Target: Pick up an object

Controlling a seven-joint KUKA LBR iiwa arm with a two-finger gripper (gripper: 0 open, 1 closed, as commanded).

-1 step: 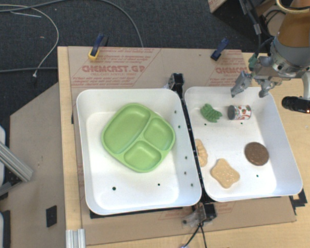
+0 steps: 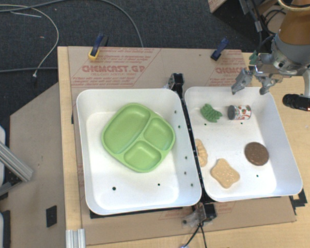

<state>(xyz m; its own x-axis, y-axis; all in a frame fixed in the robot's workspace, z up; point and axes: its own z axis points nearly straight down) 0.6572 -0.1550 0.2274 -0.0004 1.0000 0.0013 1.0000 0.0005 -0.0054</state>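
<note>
The grey two-finger tool (image 2: 252, 82) hangs with fingers spread and nothing between them, over the far rim of the right white plastic bin (image 2: 287, 138), so the step in hand looks like the approach. The nearest candidate, a small white-and-red cylindrical can (image 2: 239, 112), lies on its side just nearside of the tool, long axis running left-right, dark end pointing left. The next move likely calls for descending with the fingers straddling that axis.
</note>
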